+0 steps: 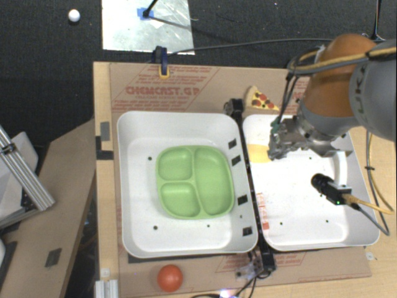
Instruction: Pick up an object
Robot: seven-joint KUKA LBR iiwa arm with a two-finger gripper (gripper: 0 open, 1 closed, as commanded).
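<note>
My gripper (pixel 277 146) hangs low over the far left part of the right bin (pixel 310 228). Just under and left of it lies a flat yellow piece (pixel 256 153) on the bin floor. The fingers point down at the yellow piece's right edge, and the view does not show their spacing. A green divided plate (pixel 194 180) lies in the middle of the left bin (pixel 139 166).
A pizza-slice toy (pixel 260 99) rests on the cardboard behind the right bin. A red-orange ball (pixel 169 277) sits on the bench in front of the left bin. A blue clamp (pixel 162 59) grips the cardboard's far edge. The arm's bulk covers the right bin's far right corner.
</note>
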